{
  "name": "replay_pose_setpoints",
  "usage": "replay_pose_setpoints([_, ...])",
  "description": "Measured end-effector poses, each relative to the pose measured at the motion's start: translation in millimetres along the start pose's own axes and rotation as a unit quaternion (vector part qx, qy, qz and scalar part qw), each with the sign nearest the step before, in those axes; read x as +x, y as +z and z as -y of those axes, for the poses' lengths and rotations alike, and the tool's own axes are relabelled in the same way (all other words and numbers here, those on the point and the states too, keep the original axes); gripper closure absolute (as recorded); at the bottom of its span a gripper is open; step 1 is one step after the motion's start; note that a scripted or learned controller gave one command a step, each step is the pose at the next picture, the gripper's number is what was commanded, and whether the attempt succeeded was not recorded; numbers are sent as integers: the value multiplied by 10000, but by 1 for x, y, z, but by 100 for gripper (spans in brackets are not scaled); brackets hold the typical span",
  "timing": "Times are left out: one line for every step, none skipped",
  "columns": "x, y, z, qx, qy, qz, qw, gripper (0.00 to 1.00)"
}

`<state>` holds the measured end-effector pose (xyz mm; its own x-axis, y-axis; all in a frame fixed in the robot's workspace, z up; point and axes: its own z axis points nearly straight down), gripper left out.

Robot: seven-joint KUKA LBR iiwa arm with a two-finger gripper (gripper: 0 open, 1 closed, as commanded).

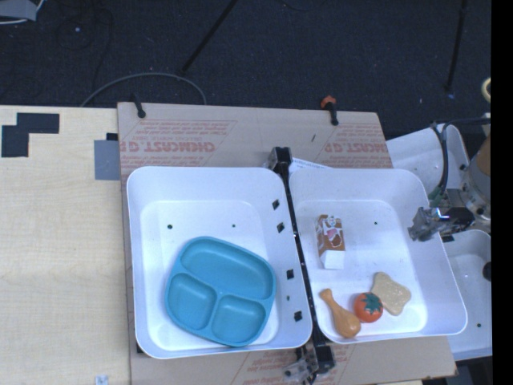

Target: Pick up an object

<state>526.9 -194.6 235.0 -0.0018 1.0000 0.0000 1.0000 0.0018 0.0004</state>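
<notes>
The right bin (401,184) holds a small milk carton (330,241) near its middle, a tan drumstick (341,314), a red tomato (369,307) and a slice of toast (391,293) along its front. My gripper (430,221) hovers at the right rim of that bin, away from all of these objects. Nothing shows between its fingers.
A blue divided plate (220,289) lies in the left bin (152,215). A black divider (290,247) runs between the bins. Both sit on a cardboard sheet (240,139). A wooden bench top (56,239) lies to the left.
</notes>
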Motion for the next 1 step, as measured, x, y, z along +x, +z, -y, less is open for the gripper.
replay_pose_setpoints([55, -8, -16, 4, -22, -12, 10000, 100])
